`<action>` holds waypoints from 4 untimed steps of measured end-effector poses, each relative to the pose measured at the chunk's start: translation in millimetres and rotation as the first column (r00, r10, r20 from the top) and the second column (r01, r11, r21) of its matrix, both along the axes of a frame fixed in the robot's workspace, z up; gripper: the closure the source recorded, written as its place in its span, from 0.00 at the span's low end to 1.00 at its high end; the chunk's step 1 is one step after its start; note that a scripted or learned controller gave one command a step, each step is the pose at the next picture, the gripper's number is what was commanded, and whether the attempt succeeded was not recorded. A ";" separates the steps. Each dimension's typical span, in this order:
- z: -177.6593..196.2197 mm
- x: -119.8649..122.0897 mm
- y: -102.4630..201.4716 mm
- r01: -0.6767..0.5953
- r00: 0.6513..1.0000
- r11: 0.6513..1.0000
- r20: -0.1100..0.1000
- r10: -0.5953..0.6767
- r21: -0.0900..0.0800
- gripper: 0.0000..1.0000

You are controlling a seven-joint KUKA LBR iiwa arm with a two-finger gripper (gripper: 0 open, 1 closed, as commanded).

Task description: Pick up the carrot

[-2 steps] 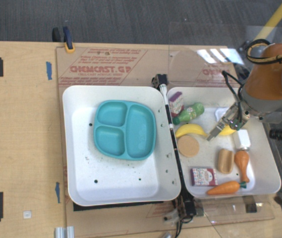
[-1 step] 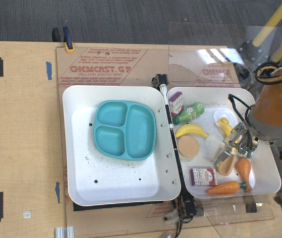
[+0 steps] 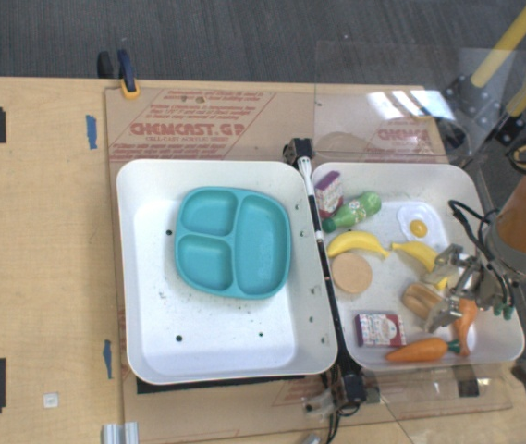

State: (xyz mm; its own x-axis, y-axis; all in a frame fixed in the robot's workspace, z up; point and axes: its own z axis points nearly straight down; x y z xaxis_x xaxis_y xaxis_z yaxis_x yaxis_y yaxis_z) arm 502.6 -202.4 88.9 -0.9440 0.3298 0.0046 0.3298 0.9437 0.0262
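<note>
— Where is your pincer [image 3: 451, 289] in the view from above?

— It hangs low over the right bin [image 3: 494, 340], toward that bin's right side, at the end of my arm, which comes in from the right edge. Its metal fingers [image 3: 445, 259] stand spread apart, with nothing clamped between them that I can see. They hover over a brown, bun-like toy [image 3: 420, 299] and the end of a second banana [image 3: 418, 252].

— And the carrot?

— The carrot [image 3: 417, 350] lies flat on the bin floor near the near wall, tip pointing left, just below my pincer. A second orange piece [image 3: 466, 324] stands just to its right, right beside my fingers; I cannot tell whether I touch it.

— What else shares that bin?

— A yellow banana [image 3: 355, 243] in the middle, a tan round disc [image 3: 351, 273] just beneath it, a fried egg [image 3: 418, 225] farther back, a green vegetable [image 3: 355, 211] and a small purple packet [image 3: 328, 193] by the far left corner, and a red-and-white box [image 3: 379, 329] left of the carrot.

— The left bin?

— The left bin [image 3: 152, 322] holds a teal divided plate [image 3: 234, 242], lying flat near its centre, well apart from my pincer.
</note>
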 end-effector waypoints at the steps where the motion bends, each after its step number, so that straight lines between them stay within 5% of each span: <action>1: -0.2 16.9 -17.5 -0.142 0.990 0.989 0.010 0.143 -0.026 0.00; 2: 13.3 21.9 -19.0 -0.134 0.990 0.990 0.031 0.135 -0.034 1.00; 3: 53.1 2.9 67.3 0.003 1.000 1.000 0.000 -0.003 -0.022 1.00; 4: 12.8 22.1 25.7 -0.215 0.976 0.976 0.008 0.216 -0.030 1.00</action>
